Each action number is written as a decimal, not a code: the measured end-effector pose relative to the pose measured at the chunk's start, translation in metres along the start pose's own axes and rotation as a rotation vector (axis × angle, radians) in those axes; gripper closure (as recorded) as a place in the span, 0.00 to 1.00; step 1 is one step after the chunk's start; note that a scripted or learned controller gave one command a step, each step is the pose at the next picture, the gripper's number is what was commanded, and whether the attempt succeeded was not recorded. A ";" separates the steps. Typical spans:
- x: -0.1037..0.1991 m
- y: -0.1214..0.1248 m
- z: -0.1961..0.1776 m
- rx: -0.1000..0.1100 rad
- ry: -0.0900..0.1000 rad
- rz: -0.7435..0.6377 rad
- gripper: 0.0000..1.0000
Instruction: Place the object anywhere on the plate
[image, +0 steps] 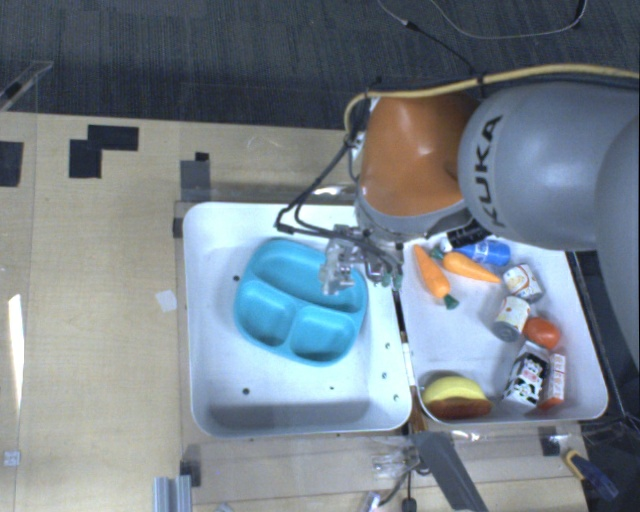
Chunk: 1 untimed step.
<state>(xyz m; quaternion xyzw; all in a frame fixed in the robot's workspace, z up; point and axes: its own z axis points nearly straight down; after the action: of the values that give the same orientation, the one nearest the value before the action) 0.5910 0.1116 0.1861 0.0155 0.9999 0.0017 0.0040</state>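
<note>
I count two white bins: the left bin and the right bin. One blue plate lies in the left bin, at the middle of the frame. It is divided into three compartments, one large at the top and two smaller along its lower edge. Its long axis runs from the left of the frame down toward the lower right.

In the right bin I count two carrots. The nearer carrot lies just right of the wall between the bins, its long axis slanting from upper left to lower right with the dark tip lowest. The second carrot lies beside it, nearly level. There is also one blue bottle, two small cans, one red item, one black-and-white carton and one yellow and brown fruit.

My gripper hangs over the plate's upper right corner, close to the wall between the bins. It is a blur of grey metal against the blue, and I cannot tell whether it is wide, narrow or holding anything. My orange band and grey body cover the top of the right bin, and the blue bottle is partly hidden beneath them. The labels on the cans and the carton are too small to read.
</note>
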 end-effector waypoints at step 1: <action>0.047 0.032 -0.024 -0.001 0.000 -0.254 1.00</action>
<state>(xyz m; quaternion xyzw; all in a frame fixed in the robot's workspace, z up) 0.5449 0.1446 0.2096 -0.1115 0.9938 0.0015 0.0043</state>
